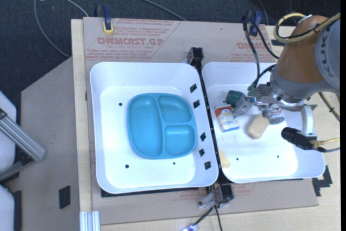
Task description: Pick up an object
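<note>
so your grey arm with the orange band has its end effector (254, 103) down in the right-hand shallow white bin (270, 170), hanging over a little cluster of stuff, and honestly i can't tell from this angle whether it's spread or pinching anything, so don't count it as a grab yet. the things you could go for are all bunched in that bin: a small dark green object (234, 97) up near the divider side, a small red and white packet (226, 119) just below it, and a tan rounded block (258, 127) a bit to the right, right under the wrist hardware. the tan block looks like the easiest target to me, since it sits slightly apart from the other two and has a chunky shape to close on. if i were you i'd centre over one item only, come straight down, and close slowly, because the green thing and the packet are near enough to each other that you could nudge one while going for the other. the left-hand white bin (108, 78) just has a light blue plastic divided plate (161, 125) lying flat in the middle, three compartments, nothing in them as far as i can see. both bins sit side by side on the cardboard-covered surface (162, 35).
</note>
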Action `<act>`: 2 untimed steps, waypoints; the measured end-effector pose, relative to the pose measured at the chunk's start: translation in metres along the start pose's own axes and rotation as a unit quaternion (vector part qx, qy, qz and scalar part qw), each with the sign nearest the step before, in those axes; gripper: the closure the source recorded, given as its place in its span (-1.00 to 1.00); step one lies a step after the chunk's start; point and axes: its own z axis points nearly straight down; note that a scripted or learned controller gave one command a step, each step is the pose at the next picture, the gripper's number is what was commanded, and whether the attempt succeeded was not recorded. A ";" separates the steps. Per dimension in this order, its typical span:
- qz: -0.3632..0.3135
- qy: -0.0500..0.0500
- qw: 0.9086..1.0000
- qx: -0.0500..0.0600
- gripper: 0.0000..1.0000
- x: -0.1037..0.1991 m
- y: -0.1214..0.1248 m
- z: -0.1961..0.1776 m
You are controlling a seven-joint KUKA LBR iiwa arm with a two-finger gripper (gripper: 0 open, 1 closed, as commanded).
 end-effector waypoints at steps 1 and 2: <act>0.000 -0.002 1.000 -0.008 -1.00 -0.001 0.004 0.044; 0.000 0.000 1.000 -0.011 1.00 0.001 0.006 0.031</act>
